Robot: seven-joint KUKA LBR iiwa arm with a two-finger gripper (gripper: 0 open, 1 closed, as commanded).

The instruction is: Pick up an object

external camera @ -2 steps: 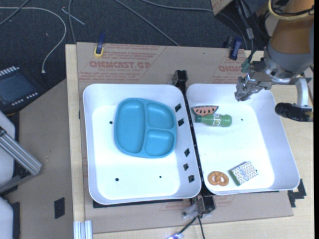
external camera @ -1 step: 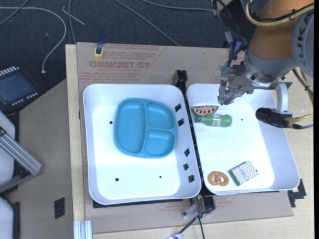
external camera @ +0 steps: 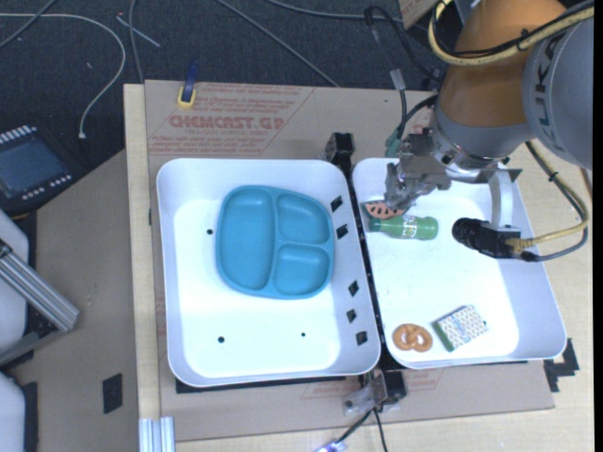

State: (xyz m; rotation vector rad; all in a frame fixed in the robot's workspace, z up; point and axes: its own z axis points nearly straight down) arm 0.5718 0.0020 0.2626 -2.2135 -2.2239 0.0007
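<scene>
My gripper [external camera: 399, 199] hangs over the upper left part of the right bin [external camera: 528, 332], its fingertips just above a green bottle [external camera: 415, 227] lying on its side. Touching the bottle's left end is a watermelon slice toy [external camera: 379, 212], red with a green rind. The fingers point down at these two items, and their spread is hidden by the gripper body. Near the bin's front edge lie a small pretzel [external camera: 412, 337] and a green-and-white sponge-like block [external camera: 459, 326]. None of these objects is lifted.
The left bin [external camera: 188, 328] holds a blue divided plate [external camera: 274, 241]. A black cylindrical fitting with a yellow cable [external camera: 485, 236] hangs over the right bin's right side. Black clips line the divider between the bins. Cardboard lies under both bins.
</scene>
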